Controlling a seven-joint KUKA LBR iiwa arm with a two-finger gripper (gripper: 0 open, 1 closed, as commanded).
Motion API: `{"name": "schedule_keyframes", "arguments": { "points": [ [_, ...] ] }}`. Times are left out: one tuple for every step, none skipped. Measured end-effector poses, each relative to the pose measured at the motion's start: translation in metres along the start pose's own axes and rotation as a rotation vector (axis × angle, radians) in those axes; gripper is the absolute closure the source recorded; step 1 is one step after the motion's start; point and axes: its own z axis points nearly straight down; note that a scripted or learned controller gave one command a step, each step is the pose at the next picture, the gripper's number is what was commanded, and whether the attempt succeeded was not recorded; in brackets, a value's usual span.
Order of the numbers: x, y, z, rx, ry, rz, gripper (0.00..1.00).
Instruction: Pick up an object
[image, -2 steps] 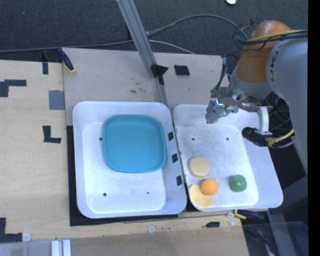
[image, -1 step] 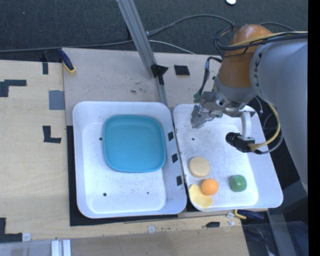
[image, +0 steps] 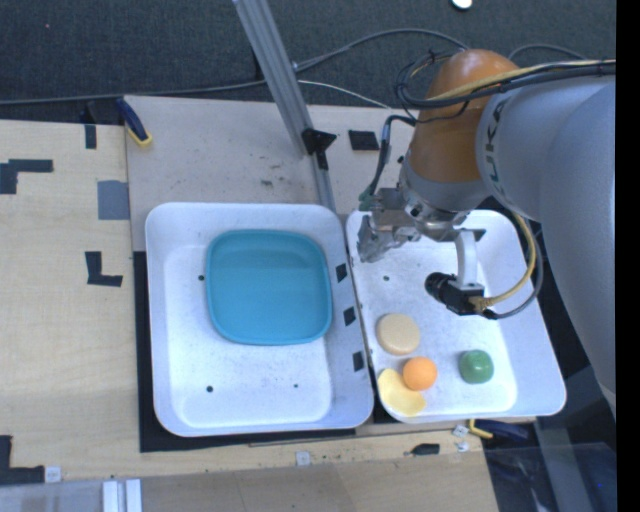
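One fixed camera looks down on the worktop (image: 60, 300) from above, at a slant. It stands far enough off to take in both white bins, the left bin (image: 170, 330) and the right bin (image: 520, 385), side by side. The arm (image: 550, 130) enters from the right edge, large and close to the lens.

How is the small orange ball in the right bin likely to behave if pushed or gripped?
The orange ball looks round and smooth, so it would probably roll when nudged. It touches a yellow piece, which may check rolling that way. Its curved surface could slip from a two-finger pinch unless centred.
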Motion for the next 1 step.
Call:
{"name": "schedule_keyframes", "arguments": {
  "points": [
    [0.0519, -0.0122, 0.0041, 0.002, 0.000, 0.000, 1.00]
  ]
}}
